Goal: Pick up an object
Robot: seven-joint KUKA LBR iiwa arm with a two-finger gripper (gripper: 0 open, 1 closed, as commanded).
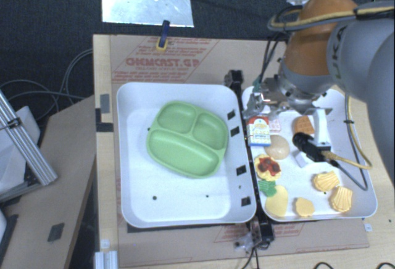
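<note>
Single overhead view, one moment. The arm comes in from the right, and its orange band sits above the far part of the right bin. The gripper is low over the far left corner of that bin, close to the wall it shares with the left bin. Wrist hardware covers the tool, so we cannot tell how far open it is or whether it has hold of anything. We see no object lifted clear of the bin floor. All the candidate objects lie in the right bin. A small white carton with red and blue print lies just in front of the gripper, against the bin's left wall. A pale egg-shaped piece sits just beside the carton on its near right. A brown bread-like piece lies to the right of the carton, apart from it. Nearer the camera along the left wall we note a red and yellow piece, a green piece touching or nearly touching it, and then a yellow pear-shaped piece. Three yellow ridged pieces sit towards the near right corner: one, another and a third. The left bin holds a green divided plate, lying flat and turned at an angle. Both bins rest on a brown printed sheet.
</note>
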